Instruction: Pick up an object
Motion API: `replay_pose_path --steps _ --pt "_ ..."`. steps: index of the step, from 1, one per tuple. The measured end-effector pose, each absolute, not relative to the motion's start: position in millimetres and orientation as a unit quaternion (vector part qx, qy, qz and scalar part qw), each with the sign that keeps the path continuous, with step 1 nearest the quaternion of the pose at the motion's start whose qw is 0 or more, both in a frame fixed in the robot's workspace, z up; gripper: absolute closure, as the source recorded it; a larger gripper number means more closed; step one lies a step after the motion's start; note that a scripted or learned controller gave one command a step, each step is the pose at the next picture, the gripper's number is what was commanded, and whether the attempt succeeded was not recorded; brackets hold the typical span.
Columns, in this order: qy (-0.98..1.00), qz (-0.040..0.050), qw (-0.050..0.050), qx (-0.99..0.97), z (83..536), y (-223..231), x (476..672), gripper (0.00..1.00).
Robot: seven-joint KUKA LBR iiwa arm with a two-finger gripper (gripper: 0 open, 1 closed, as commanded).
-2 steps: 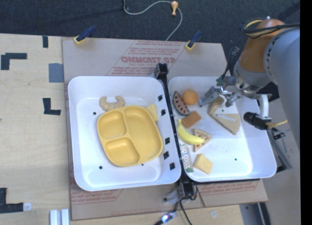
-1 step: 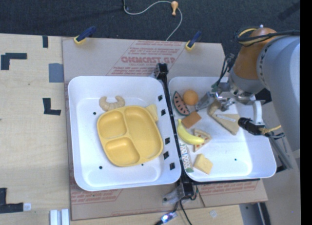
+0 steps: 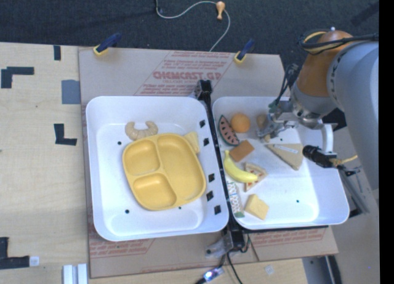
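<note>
My gripper (image 3: 268,129) is down in the right bin (image 3: 320,206), near its far side. It hangs just right of an orange ball (image 3: 240,122) and just left of a pale cheese wedge (image 3: 287,153). A small tan item (image 3: 263,120) lies close against its far side. Further left are a watermelon slice (image 3: 227,130), a brown block (image 3: 241,150) and a banana (image 3: 239,173). A pizza-like slice (image 3: 256,172) and a yellow cheese cube (image 3: 257,206) lie nearer the front. The view does not show anything held.
The left bin (image 3: 101,172) holds a yellow divided plate (image 3: 163,172), a beige curved pastry (image 3: 141,130) behind it and a pale yellow piece (image 3: 192,142) at its right edge. The arm's grey body (image 3: 354,79) covers the right bin's far right corner. A cable (image 3: 191,8) lies beyond the bins.
</note>
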State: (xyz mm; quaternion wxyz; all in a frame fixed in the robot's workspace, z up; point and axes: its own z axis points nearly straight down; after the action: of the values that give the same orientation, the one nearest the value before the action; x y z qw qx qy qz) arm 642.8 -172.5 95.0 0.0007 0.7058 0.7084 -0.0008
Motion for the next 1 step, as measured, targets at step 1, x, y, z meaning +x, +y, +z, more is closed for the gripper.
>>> replay_pose_path --steps 1 --pt "0.707 0.0011 0.001 0.707 137.3 -171.9 644.5 1.0"
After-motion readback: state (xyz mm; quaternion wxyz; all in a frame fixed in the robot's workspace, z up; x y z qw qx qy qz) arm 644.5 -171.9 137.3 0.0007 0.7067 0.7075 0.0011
